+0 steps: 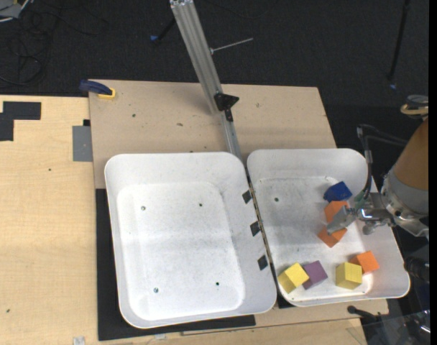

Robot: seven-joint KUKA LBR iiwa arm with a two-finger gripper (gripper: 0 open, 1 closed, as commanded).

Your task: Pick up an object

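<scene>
I see the arm (412, 171) reach in from the frame's right, its hand (346, 218) low over the orange blocks (335, 223), grip unreadable.

Two white plastic bins (177, 169); small foam blocks coloured blue (338, 191), orange (332, 236), yellow (294, 275) and purple (315, 272); pale wooden bench (39, 214)
</scene>
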